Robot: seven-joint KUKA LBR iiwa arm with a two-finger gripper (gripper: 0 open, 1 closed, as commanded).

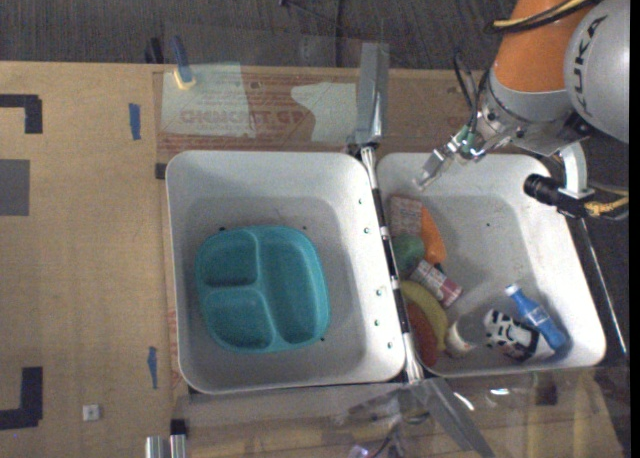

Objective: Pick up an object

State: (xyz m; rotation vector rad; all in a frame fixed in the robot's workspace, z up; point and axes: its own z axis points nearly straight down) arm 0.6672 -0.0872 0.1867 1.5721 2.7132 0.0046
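Hovering above back rim of right bin (590, 276): gripper (432, 172), fingers slightly parted, holding nothing. Lying along that bin's left wall: carrot (432, 236), green piece (408, 249), banana (422, 308), small packet (436, 281). Sitting at front right: blue bottle (535, 316) beside black-and-white toy (508, 333). Resting in left bin (185, 196): teal tray (262, 287).

Risking, on descent: striking the divider wall, pinching two crowded items at once, carrot or banana rolling out, closing on air.
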